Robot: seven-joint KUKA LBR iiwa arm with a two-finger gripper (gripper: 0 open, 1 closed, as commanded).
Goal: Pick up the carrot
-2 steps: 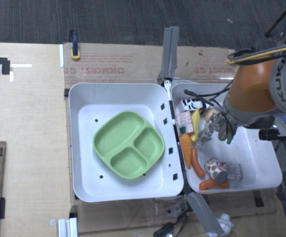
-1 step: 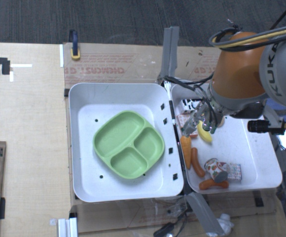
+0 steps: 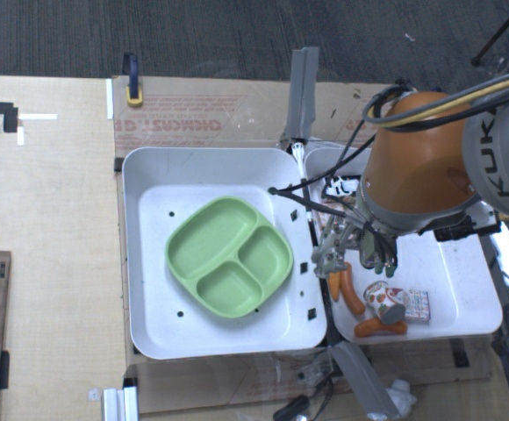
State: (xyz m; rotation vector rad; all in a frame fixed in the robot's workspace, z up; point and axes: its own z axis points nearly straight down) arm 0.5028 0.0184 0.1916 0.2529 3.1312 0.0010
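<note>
Orange carrot [image 3: 351, 291], slim and elongated, lying low in the frame's right half, near the right bin's left wall, slanting from upper left down to lower right.

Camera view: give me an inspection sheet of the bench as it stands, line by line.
Surface: two shallow white bins side by side, left bin, right bin.
Job's things: orange carrot lying in the right bin near its left wall, below the gripper; another orange piece at the front wall.
Clutter: green three-compartment plate in the left bin; small printed packet and round printed item in the right bin.
Grippers: two-finger gripper above the carrot.
Cables: black and yellow cables over the arm.
Surroundings: cardboard backing, dark floor.
</note>
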